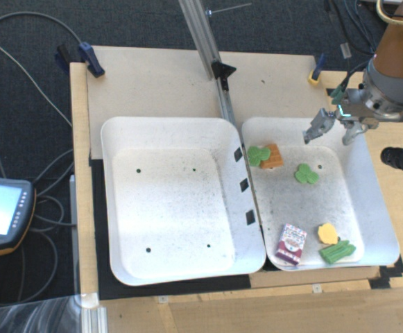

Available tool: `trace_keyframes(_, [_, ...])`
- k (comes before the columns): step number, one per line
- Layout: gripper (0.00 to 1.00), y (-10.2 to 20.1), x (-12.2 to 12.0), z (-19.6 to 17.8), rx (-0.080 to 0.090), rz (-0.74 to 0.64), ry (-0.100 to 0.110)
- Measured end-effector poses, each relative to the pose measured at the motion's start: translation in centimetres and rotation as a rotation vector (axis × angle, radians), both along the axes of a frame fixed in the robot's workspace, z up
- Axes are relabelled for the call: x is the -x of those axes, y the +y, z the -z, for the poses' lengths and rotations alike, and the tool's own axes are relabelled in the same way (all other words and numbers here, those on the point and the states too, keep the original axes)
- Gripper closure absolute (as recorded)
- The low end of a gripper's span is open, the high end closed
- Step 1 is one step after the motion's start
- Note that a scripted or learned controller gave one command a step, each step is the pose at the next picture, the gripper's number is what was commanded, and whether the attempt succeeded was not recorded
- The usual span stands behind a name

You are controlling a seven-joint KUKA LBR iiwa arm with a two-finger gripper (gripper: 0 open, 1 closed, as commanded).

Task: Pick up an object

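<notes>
Counter (152,82): pale board carrying two shallow white bins side by side, with a slanted metal rail (201,33) crossing above the seam between them; blue clamps at the far corners appear to pin the board down.

Left bin (118,144): holds no loose items; a few dark dots and fine specks mark its floor.

Right bin (374,193): holds all candidate pick items, scattered well apart, which likely leaves room for a claw to descend around any one of them.
- Green leafy toy (258,156), far-left area, touching an orange block (273,157) just beside it.
- Small green lump (306,175), near the middle, standing alone.
- Small printed carton (292,243), pink and white, at the near edge.
- Yellow piece (328,233), near-right area, just beside a green ridged piece (337,252) that lies against the near rim.

Arm: reaches in from the right, orange band above a grey wrist.

Claw (335,127): hangs above the far rim of the right bin, its two fingers spread apart, nothing between them. It is raised clear of the bin floor, seemingly poised above the contents rather than committed to one.

Task status, judged: no item lifted yet. Nearest candidate is the small green lump, isolated and thus the easier target; the leafy toy and orange block touch, so a close there may catch both or slip.
</notes>
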State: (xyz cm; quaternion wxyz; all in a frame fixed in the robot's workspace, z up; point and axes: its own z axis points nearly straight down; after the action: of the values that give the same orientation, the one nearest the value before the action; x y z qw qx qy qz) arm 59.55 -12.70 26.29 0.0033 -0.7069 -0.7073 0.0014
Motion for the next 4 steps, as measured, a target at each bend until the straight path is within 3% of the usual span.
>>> trace_keyframes(1, [0.0,0.0,0.0,-0.2,0.001,0.0,-0.004])
trace_keyframes(3, [0.0,-1.0,-0.3,9.0,0.001,0.001,0.001])
trace_keyframes(4, [0.0,-0.7,0.1,15.4,0.0,0.001,0.002])
